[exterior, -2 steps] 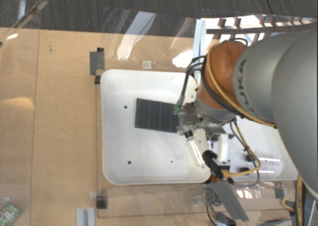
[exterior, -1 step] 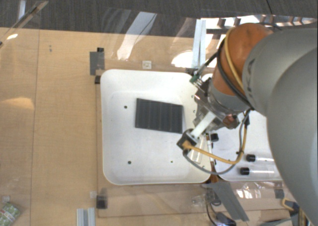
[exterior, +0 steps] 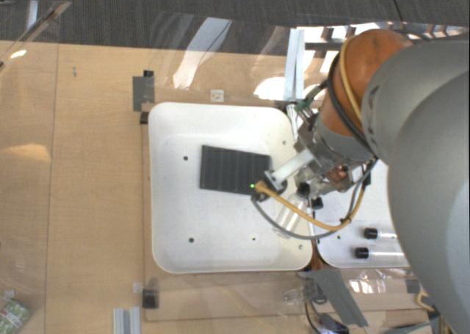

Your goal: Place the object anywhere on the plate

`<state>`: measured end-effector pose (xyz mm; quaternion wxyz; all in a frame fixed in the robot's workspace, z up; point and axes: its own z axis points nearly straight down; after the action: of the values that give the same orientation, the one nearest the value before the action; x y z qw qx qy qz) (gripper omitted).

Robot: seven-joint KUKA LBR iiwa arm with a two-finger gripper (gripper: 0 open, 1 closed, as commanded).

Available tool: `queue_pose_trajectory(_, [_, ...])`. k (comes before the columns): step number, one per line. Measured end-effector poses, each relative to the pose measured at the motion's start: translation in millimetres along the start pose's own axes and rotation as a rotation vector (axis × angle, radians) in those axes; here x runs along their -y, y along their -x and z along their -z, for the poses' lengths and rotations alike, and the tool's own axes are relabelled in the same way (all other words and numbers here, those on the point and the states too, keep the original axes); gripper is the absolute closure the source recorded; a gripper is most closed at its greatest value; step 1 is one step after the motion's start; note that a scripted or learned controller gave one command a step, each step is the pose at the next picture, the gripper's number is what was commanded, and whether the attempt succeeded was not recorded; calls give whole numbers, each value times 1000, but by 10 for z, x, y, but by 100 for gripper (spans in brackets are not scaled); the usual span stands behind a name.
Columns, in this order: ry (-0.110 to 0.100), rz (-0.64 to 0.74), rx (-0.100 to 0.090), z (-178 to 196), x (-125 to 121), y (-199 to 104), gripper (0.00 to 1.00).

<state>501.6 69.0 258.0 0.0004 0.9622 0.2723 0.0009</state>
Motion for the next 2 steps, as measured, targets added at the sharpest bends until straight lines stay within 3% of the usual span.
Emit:
queue_pose_trajectory(1, [-3,87,2,-747,196,-87,100])
queue_pose_trajectory(2, [-1,-347,-2,-273,731,-288,100])
